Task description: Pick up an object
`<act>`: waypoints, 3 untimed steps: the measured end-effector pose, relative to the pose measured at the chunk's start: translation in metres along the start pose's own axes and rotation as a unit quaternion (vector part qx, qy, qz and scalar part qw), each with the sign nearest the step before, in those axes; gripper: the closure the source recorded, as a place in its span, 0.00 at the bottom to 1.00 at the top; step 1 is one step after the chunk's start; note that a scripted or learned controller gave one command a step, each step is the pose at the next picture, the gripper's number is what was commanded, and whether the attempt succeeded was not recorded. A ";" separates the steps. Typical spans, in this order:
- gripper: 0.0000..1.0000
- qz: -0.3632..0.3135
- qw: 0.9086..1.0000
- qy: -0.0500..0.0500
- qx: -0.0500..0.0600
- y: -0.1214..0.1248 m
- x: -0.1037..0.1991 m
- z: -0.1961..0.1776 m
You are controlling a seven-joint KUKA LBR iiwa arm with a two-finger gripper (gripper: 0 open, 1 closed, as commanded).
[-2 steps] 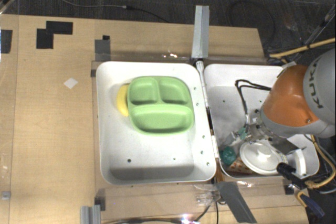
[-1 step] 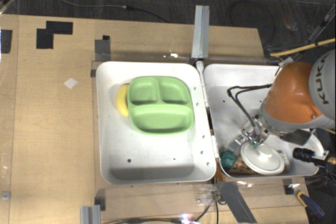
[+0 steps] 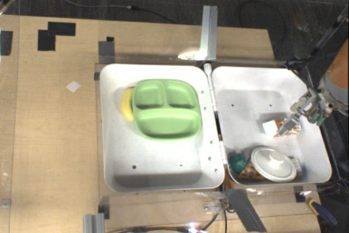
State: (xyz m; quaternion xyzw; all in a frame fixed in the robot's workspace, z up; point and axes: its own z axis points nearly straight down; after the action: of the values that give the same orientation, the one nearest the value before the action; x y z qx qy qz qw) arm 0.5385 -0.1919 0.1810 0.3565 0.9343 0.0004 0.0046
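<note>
The end effector (image 3: 303, 111), its grip state unclear, hovers just right of the small white block (image 3: 270, 127).

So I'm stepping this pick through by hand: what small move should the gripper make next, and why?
Probably a short descent. The gripper hangs in the right bin, over a small white block and an orange-brown item. Nothing visibly sits between its fingers, so lowering comes before closing.
</note>
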 end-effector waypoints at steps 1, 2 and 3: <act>0.00 -0.044 0.999 0.002 0.000 0.059 0.050 0.071; 0.00 -0.015 1.000 -0.002 -0.002 0.057 0.076 0.091; 1.00 -0.015 1.000 -0.007 -0.006 0.060 0.073 0.078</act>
State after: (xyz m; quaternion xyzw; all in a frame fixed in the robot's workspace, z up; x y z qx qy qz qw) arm 0.5245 -0.0992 0.1027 0.3425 0.9394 0.0032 0.0136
